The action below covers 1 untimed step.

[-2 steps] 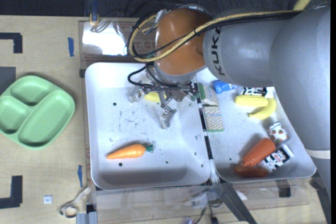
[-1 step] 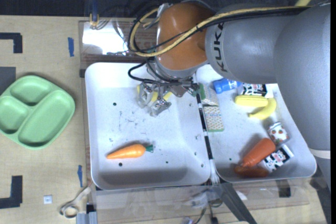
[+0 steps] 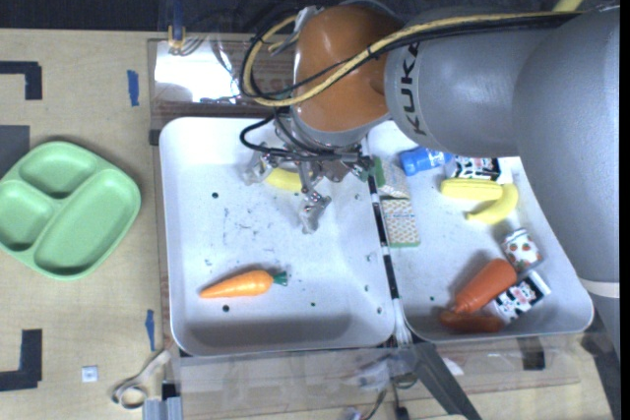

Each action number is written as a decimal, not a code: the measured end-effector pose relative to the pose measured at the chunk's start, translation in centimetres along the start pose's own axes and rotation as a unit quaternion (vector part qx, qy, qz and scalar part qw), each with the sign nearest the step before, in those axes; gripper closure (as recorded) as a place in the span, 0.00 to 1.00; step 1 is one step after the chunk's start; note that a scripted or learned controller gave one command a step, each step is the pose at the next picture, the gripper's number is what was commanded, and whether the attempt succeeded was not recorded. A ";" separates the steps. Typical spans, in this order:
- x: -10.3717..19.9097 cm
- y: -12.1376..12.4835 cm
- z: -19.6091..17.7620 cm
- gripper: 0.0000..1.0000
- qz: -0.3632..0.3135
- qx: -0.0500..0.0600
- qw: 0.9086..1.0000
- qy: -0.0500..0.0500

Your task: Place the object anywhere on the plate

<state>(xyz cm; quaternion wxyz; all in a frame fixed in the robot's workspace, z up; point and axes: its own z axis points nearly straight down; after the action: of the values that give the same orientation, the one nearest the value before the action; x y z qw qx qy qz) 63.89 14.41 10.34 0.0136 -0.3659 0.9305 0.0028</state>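
A green divided plate [image 3: 67, 209] lies on the bench left of the bins. In the left bin [image 3: 197, 310], an orange carrot [image 3: 239, 284] rests near the front. A small yellow object [image 3: 283, 180] lies at the back of that bin. My gripper [image 3: 312, 205] hangs low over the left bin, just right of the yellow object and well behind the carrot. The orange wrist and grey arm cover the bin's back edge. I see nothing clearly between the gripper's tips.
The right bin [image 3: 566, 310] holds a blue item [image 3: 423, 159], a yellow banana [image 3: 484, 197], a larger orange carrot [image 3: 484, 285] and small printed packages [image 3: 522, 298]. A checkered packet [image 3: 400, 219] lies by the divider between the bins. Cables loop behind the wrist.
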 end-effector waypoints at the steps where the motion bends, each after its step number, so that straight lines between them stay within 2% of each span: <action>1: -0.3 -0.1 -1.2 1.00 0.002 0.001 1.000 -0.005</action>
<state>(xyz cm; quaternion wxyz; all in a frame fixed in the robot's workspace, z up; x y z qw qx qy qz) 64.11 14.51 11.58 0.0189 -0.3639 0.9312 0.0041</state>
